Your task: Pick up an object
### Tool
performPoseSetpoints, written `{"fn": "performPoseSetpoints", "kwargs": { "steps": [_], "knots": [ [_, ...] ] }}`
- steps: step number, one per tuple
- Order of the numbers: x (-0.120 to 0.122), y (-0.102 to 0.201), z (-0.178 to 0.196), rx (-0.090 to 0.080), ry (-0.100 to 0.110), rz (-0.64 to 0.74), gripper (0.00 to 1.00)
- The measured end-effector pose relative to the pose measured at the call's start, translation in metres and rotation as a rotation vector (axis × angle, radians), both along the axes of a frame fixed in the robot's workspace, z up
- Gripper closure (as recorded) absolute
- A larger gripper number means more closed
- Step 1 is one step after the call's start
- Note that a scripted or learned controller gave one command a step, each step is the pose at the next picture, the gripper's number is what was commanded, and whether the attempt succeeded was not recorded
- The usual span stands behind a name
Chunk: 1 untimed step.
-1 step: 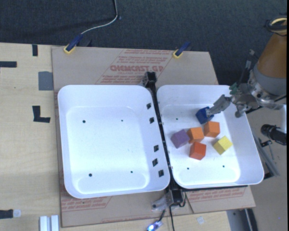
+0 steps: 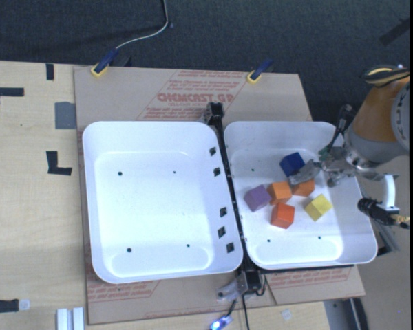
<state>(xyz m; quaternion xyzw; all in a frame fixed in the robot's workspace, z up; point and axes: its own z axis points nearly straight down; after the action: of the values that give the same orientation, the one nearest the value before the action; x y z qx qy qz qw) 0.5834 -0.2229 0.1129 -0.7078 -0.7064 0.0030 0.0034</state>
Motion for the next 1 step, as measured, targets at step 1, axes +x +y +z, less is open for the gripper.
{"fn": "performPoseSetpoints", "kwargs": {
  "steps": [1],
  "knots": [
    [0.0358, -0.0009, -0.0284, 0.000, -0.009, 0.004, 0.00]
  ]
}}
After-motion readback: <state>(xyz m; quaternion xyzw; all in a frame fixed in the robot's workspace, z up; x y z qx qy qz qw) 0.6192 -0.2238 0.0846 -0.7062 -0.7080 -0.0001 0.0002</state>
